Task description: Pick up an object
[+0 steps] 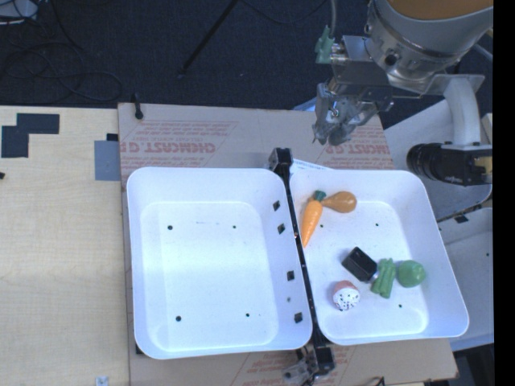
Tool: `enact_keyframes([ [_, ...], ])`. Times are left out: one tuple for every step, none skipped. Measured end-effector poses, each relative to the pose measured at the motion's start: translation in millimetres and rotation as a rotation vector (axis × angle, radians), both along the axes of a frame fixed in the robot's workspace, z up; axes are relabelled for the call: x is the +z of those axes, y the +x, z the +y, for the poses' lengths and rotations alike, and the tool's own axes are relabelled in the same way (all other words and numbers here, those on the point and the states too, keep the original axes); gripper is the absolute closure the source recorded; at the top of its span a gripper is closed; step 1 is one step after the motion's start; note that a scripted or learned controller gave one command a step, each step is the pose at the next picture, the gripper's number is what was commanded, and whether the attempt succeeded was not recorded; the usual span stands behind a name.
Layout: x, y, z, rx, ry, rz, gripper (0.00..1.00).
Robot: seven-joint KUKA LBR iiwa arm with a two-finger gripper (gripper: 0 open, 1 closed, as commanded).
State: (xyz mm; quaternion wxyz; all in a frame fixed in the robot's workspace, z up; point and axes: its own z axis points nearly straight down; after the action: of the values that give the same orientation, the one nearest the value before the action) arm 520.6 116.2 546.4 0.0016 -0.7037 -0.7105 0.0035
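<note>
Up in the frame's upper right, the hand [336,129] hangs above the far rim of the right bin [438,240]; whether it is released or clenched, I cannot tell. Below it lie a carrot [311,216], an orange piece [341,202], a black block [360,263], a green toy [397,275] and a dotted ball [346,297].

the tool [331,127] hangs in the upper right of the frame, above the right bin [441,240]. in that bin lie a carrot [311,218], an orange pear [339,202], a black block [360,263], a green toy [397,275] and a spotted ball [346,297].
</note>
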Motion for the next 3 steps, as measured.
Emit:
enact_keyframes([
  [-10.2,21.1,33.5,-0.007,0.001,-0.004,1.0],
  [-9.4,51.2,77.8,-0.007,0.002,-0.005,1.0],
  [-9.5,49.9,76.4,-0.009,0.001,-0.004,0.0],
])
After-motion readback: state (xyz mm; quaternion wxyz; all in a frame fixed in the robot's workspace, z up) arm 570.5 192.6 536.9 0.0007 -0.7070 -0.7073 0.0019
